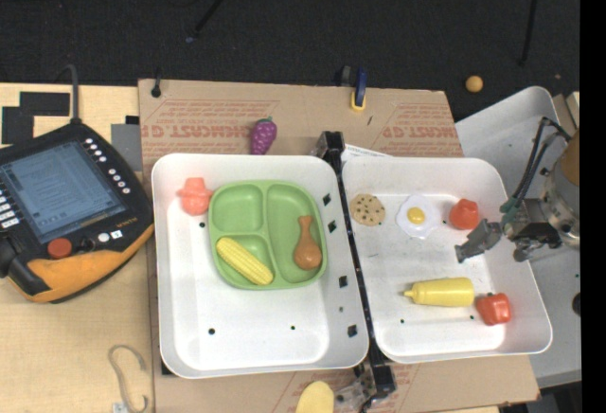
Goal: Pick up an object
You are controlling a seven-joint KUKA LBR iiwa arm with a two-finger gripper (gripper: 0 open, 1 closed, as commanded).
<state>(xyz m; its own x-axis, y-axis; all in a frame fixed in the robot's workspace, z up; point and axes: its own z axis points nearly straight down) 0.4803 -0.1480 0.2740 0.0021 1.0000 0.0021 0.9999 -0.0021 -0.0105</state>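
Nearest bench edge, right bin point(530, 340): yellow mustard bottle point(438, 291) lies on side, long axis left-right, red tomato point(492, 309) just beside cap end. Your gripper point(494, 241) hovers farther back at bin's right side, fingers apart, gripping nothing. Bottle lies nearer camera, slightly left of fingers. Beyond: red pepper point(464, 213), fried egg point(417, 216), cookie point(366, 208).

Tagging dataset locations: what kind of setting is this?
Likely a robot lab bench, not a kitchen: two white bins of toy food, such as plastic corn and a mustard bottle, sit on cardboard, with a teach pendant alongside.
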